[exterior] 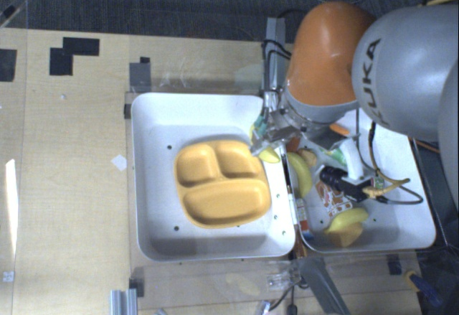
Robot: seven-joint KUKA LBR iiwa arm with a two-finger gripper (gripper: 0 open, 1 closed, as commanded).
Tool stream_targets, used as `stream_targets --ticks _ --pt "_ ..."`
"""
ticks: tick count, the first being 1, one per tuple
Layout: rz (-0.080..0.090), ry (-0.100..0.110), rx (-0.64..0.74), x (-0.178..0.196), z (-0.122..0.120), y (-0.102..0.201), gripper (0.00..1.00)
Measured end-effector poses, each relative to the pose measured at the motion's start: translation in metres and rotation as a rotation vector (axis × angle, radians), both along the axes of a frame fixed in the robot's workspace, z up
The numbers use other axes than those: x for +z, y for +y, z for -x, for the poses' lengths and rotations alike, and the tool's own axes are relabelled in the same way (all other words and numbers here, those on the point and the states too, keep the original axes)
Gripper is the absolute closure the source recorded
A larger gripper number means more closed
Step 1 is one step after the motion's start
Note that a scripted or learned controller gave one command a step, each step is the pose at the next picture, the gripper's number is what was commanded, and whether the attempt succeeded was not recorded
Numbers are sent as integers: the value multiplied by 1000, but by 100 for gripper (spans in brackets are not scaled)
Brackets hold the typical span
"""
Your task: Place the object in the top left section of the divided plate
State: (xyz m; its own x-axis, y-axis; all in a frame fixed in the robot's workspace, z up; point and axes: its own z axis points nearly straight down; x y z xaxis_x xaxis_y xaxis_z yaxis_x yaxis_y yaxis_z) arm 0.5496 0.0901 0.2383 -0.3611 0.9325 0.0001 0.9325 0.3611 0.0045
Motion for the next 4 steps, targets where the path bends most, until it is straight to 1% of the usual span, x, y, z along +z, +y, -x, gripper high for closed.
stream_targets --ticks 1,2,3,4 --pt "-1 3 -588 8 -16 55 100" --pt "-1 2 -504 -2 -62 83 100" --pt "0 4 -425 -45 2 75 100" --pt "-1 3 -426 -45 2 74 0"
